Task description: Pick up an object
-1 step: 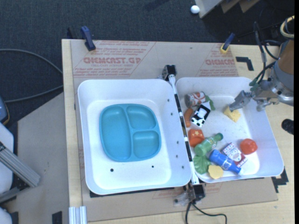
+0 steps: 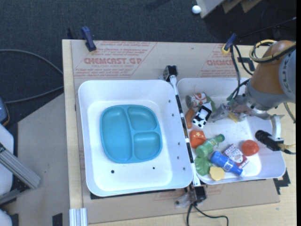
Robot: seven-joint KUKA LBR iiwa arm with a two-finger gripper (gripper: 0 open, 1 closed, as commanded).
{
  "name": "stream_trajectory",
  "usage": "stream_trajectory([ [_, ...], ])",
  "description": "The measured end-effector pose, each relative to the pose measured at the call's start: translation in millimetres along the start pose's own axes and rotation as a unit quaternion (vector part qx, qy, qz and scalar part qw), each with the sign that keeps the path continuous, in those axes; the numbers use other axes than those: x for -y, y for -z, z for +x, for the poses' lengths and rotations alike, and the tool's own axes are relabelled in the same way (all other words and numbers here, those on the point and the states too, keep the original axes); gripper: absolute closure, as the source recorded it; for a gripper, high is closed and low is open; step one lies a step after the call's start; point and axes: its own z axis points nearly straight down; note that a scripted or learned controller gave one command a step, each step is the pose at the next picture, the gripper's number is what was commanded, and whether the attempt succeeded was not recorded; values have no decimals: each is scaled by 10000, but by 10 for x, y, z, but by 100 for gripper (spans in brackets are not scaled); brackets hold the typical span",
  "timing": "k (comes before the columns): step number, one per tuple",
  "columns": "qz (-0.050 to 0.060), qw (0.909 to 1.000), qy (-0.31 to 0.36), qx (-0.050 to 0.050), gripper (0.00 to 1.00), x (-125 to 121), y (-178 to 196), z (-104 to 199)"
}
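Bench with two shallow white bins side by side. Left bin point(image 2: 89, 126) carries a blue divided plate point(image 2: 130, 133), sitting roughly mid-floor, three compartments.

Right bin point(image 2: 277, 161) holds the clutter. Along its left wall, from the far end toward the near edge: a small white and orange item point(image 2: 198, 98), a black-and-white cow toy point(image 2: 202, 116) with an orange piece point(image 2: 189, 118) just beside it against the wall, then a red-orange block point(image 2: 197, 138), a green bottle point(image 2: 209, 145), a blue bottle point(image 2: 225, 162) lying tilted, and a yellow piece point(image 2: 217, 173) at the near edge. A red and white packet point(image 2: 235, 154) touches the blue bottle; a red tomato-like ball point(image 2: 250, 148) lies just right of the packet.

Arm enters from the right, orange band above the wrist. Gripper point(image 2: 221, 113) is low over the far half of the right bin, pointing toward the left wall. The cow toy lies just beside its tip, on the left-wall side; contact unclear. Whether the claw is open or closed, cannot tell: fingers too blurred against the white floor.
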Motion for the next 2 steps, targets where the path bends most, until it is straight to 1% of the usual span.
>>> stream_trajectory([
  [1, -20, 10000, -4, 9, 100, -11, 109, -7],
  [2, -19, 10000, -4, 9, 0, -10, 108, -6],
])
